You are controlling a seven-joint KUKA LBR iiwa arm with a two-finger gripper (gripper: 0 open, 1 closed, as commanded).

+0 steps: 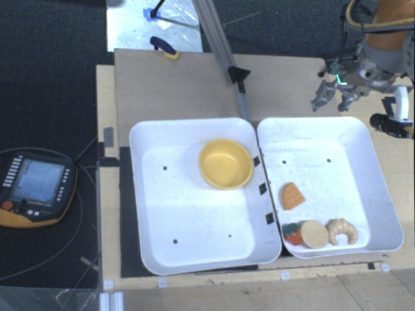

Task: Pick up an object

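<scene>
**Bench stock: two bins, six items, gripper idle above**

Nearest the camera, along the front wall of the right bin (382,193): a red-and-green toy vegetable (292,232), a tan round disc (314,234) touching it, and a toy croissant (342,230) just beside the disc. Slightly behind them, apart: an orange wedge (292,195), lying flat.

Left bin (155,199): one yellow bowl (225,163), upright, near the back right corner.

Gripper (338,96): above the bare bench behind the right bin's back rim, well apart from every item. Its fingers look spread apart, with nothing between them.

Handling notes, judged by appearance: all pieces look like light, rigid plastic or foam toys, not fragile. The wedge stands clear of neighbours, so it is likely the easiest pick; grip across its narrow sides. The croissant's curved, smooth back may slip; the disc is crowded on both sides. The bowl is best taken by pinching its rim.
</scene>
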